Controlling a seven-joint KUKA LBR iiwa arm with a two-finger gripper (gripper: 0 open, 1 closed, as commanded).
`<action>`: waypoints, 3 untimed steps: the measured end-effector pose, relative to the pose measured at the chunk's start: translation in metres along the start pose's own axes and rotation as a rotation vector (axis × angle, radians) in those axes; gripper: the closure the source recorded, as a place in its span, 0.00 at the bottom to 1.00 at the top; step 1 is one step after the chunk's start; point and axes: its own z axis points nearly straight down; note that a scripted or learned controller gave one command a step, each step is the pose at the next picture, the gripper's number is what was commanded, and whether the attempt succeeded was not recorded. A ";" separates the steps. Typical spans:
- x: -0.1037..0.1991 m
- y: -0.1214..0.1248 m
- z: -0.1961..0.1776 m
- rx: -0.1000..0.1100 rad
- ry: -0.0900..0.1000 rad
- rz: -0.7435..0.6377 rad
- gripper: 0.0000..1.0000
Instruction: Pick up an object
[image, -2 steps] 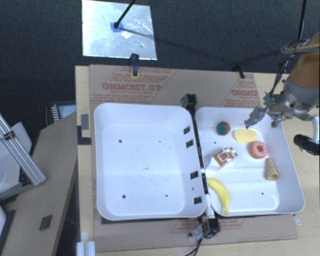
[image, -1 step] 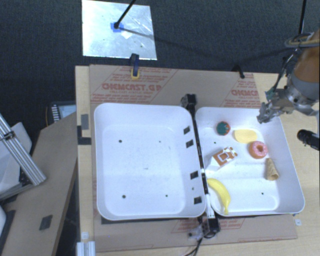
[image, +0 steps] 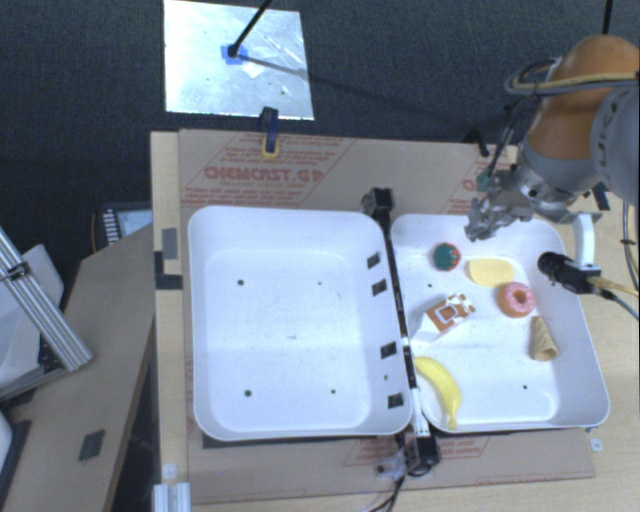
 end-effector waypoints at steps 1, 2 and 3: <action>0.107 0.026 0.007 -0.001 0.003 -0.004 1.00; 0.184 0.026 0.008 0.000 0.002 -0.001 1.00; 0.250 0.027 -0.020 -0.002 0.000 0.001 1.00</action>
